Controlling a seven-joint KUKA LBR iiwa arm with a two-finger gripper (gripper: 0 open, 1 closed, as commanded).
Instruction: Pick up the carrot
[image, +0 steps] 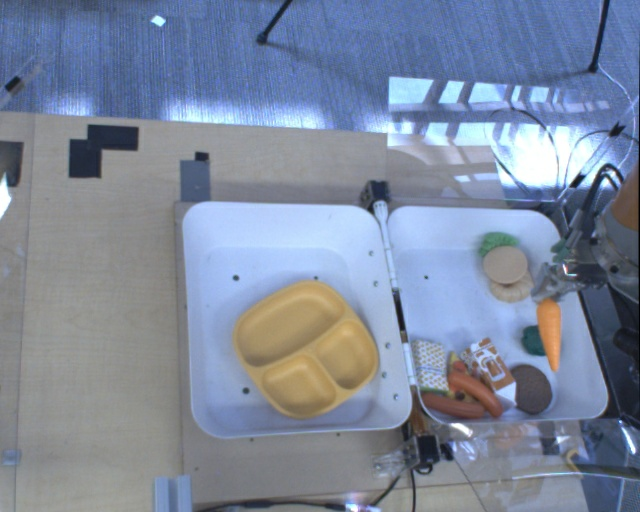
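The carrot (549, 333) hangs point-down over the right bin (440, 300), out toward that bin's three o'clock wall, with its broad top tucked up against the gripper (556, 281). The gripper appears to pinch that top end, the grey fingers closing on it from either side, so my reading is that the carrot is gripped and lifted rather than lying flat (its upright hang, tip aimed at six o'clock, is hard to explain otherwise). The arm (615, 235) comes in from three o'clock, which is likely why the carrot is held at the end nearest that edge.

Just beside the carrot's lower half, at its nine o'clock, sits a small dark green piece (533, 340), partly hidden behind it. Up at eleven o'clock from the carrot are two round tan biscuits (507, 273), overlapping, with a leafy green item (495, 243) touching them above. Along the bin's six o'clock wall lies a cluster: red sausages (463, 395), a patterned packet (430, 362), an orange-and-white box (489, 363) and a dark brown disc (531, 389). These are crowded together, well clear of the carrot, so the lift should not drag them.

The left bin (215, 300) holds a yellow divided plate (304, 347), sitting slightly askew near its centre.

The grasp looks made; what remains, I judge, is to raise the carrot without it slipping from a hold on its top alone.
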